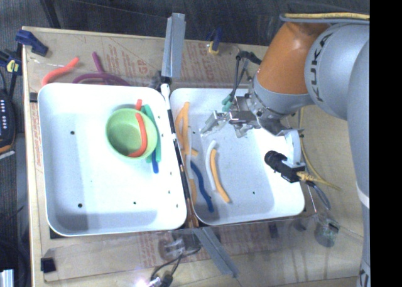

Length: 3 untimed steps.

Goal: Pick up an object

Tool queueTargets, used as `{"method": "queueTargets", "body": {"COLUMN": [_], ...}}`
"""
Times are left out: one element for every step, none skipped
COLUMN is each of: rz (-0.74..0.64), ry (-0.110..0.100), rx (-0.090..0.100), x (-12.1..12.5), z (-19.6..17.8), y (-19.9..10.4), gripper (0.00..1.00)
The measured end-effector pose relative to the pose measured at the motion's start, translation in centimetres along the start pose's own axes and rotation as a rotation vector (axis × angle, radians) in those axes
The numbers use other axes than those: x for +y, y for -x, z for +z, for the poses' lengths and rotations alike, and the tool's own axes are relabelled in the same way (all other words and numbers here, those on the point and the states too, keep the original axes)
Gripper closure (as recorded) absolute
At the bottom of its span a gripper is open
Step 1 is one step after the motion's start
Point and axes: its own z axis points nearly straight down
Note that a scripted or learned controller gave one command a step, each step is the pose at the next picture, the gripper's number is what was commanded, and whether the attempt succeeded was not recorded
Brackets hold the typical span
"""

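Observation:
My gripper (212, 122) hangs over the upper middle of the right bin (286, 201), its fingers spread open and pointing left with nothing between them. Just below it lie a white curved strip (211, 153) and an orange strip (218, 179). A blue strip (201, 185) lies near the bin's left wall, and another orange strip (182, 122) runs along that wall higher up. In the left bin (75, 204) a green bowl (127, 132) carries a red strip (144, 136), with a green strip (154, 135) and a blue piece (154, 165) beside it.
A metal bar (173, 44) stands behind the gap between the bins. An orange-red strip (59, 71) and a purple tube (100, 78) lie on the bench behind the left bin. A black fitting with cable (279, 163) hangs off the wrist over the right bin.

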Motion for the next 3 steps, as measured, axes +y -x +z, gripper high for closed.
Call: {"method": "queueTargets", "body": {"rz": [-0.086, -0.092, -0.423], "ry": [0.004, 0.004, 0.006], "rx": [-0.003, -0.006, -0.003], "x": [1.6, 1.6, 7.0], "z": [14.1, 13.1, 1.9], "y": [3.2, 3.3, -1.3], "gripper": [0.00, 1.00, 1.00]}}
